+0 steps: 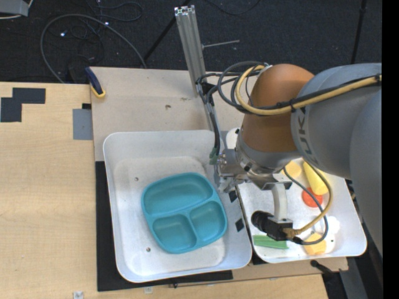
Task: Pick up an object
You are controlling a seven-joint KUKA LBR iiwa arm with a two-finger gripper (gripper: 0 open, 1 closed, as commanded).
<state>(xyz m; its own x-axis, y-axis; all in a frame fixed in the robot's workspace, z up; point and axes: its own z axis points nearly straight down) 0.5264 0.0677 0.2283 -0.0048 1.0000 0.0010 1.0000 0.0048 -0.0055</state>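
Observation:
A teal divided plate (184,212) lies flat in the left white bin (124,167). In the right white bin (349,238) I see a yellow banana-shaped item (315,178), a small orange-red item (311,198), a flat green piece (270,244) and a yellow-and-white item (323,240) near the front. My gripper (228,182) hangs low over the divide between the two bins, just right of the plate's far right corner. The bulky wrist covers most of it and nothing shows in its grasp.
The grey arm with its orange band (274,114) covers much of the right bin. An aluminium post (190,48) stands behind the bins. A wooden bench top (43,192) lies to the left.

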